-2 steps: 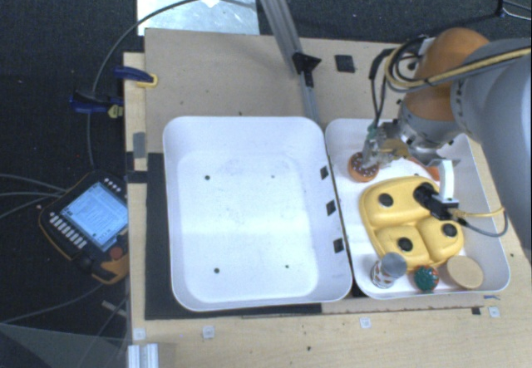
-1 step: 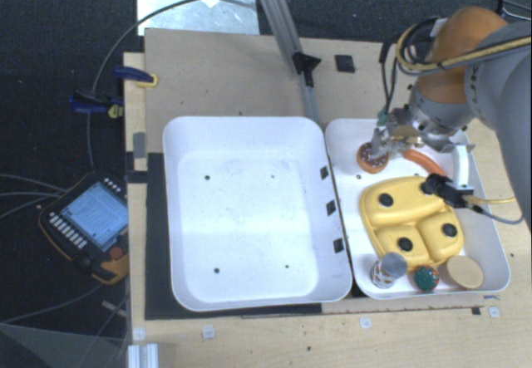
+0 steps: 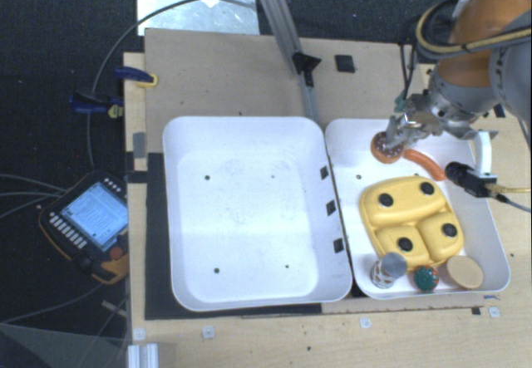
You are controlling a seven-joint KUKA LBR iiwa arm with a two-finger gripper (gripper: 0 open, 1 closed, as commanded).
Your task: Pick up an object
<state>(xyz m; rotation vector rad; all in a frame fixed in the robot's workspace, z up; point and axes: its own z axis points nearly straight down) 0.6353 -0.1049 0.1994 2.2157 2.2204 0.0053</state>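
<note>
White bins sit side by side on the bench, the left bin and the right bin, their inner walls meeting down the middle. Every loose item lies in the right bin. At its far end, close to the back wall, is a small brown round piece. The gripper hangs directly over it, low and close, at the end of the grey arm with its orange band, which comes in from the view's right. From this slanted height I cannot tell how far the gripper is open, nor whether it has hold of anything (its metal tip and the brown piece run together in the view). Just to the right of the brown piece lies an orange curved piece, seemingly touching it. Nearer the camera, a large yellow moulded shape with black spots takes up the middle of the bin. Along the near wall, from left to right, stand a silvery little cup, a green ball and a tan disc. Off the bench to the left lies a handheld pendant with a lit screen.
</note>
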